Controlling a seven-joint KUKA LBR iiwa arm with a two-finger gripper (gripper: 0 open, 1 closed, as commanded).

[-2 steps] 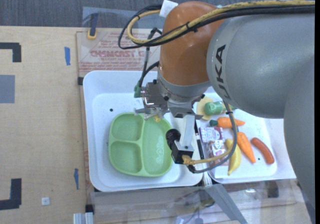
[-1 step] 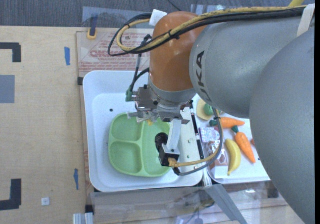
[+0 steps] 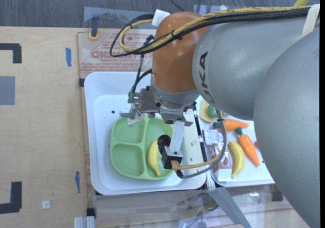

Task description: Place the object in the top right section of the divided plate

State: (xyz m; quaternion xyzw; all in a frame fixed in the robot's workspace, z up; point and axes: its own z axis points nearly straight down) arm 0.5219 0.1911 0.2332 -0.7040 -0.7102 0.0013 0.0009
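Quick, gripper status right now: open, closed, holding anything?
Gripper: cannot be told from this angle. A banana lies in the right section of the green divided plate.

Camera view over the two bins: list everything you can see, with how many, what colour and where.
left bin: 1, white, on the bench
right bin: 1, white, beside it, largely under the arm
divided plate: 1, green, in the left bin
plate banana: 1, yellow, lying in the plate's right-hand compartment
loose banana: 1, yellow, in the right bin
carrots: 2, orange, in the right bin; the second lies above the first
pale item: 1, yellow-green, right bin, partly hidden, too unclear to name
arm: 1, grey with an orange band, reaching over both bins
gripper: 1, metal, at the plate's upper edge
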